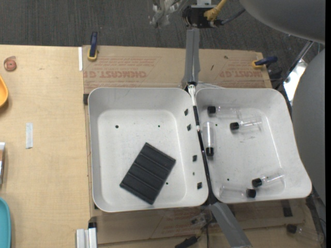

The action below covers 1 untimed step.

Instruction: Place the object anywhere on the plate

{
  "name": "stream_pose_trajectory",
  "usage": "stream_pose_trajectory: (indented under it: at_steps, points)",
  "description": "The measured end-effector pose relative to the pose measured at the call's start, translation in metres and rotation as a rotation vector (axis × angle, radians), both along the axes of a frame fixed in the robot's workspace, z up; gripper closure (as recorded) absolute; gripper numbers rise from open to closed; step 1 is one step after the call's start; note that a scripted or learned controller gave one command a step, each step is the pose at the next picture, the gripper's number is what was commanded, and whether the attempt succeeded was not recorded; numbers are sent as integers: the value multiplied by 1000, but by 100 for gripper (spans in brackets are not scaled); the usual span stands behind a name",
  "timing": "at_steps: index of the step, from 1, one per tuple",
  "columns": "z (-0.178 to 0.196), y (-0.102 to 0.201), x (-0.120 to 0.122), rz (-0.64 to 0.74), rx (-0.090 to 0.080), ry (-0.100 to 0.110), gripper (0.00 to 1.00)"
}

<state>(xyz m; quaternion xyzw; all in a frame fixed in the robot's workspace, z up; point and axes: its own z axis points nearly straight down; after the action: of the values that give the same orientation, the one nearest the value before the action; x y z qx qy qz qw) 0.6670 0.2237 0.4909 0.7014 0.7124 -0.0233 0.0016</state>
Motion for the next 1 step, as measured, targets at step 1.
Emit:
stream_pose_trajectory:
  at_steps: [1]
  points:
    - [7,0,1,0,-3,3,100]
